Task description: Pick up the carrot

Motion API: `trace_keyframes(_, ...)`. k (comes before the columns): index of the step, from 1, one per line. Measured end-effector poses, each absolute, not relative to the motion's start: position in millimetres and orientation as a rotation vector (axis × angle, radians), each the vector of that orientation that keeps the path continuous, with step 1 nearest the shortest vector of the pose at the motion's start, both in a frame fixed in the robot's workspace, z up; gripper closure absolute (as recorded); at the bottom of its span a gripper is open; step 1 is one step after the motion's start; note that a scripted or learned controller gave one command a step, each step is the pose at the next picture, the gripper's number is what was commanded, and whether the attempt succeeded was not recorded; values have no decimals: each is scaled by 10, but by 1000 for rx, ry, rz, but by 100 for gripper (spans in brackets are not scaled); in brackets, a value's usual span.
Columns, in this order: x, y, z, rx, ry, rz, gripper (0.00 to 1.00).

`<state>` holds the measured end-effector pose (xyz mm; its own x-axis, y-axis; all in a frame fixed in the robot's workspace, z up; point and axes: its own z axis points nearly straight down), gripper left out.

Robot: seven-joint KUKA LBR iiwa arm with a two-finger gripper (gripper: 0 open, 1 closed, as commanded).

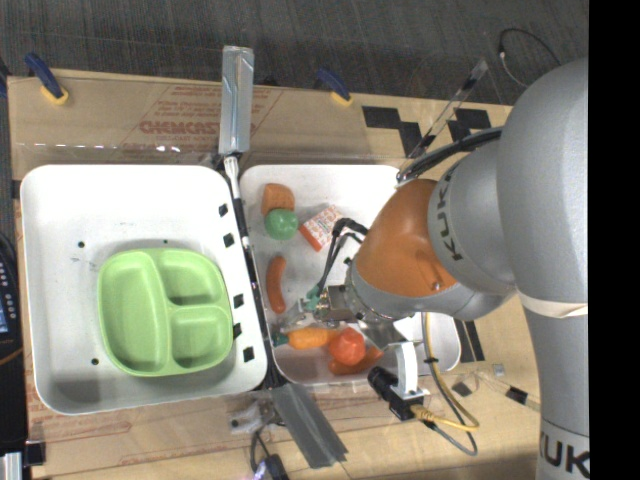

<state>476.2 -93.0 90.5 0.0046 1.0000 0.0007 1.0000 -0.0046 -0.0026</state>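
Hand [318, 313] low over the carrot [308, 339]
Fingers' state: cannot tell; the tomato [348, 347] touches the carrot at 3 o'clock, so centre the grip leftward

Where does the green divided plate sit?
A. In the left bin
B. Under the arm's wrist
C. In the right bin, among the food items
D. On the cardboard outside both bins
A: the green divided plate lies flat in the left bin, apart from the carrot in the right bin.

claw [318, 318] low in right bin [300, 180] | just above carrot [309, 339]
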Motion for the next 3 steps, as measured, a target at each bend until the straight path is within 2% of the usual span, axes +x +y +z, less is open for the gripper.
trace_keyframes(1,4766,-1104,907,-2049,-2382,0,0)
trace_keyframes(2,4775,-1115,996,-2048,-2387,1,100)
trace_keyframes(3,4780,-524,2331,-2063,-2371,-1,100)
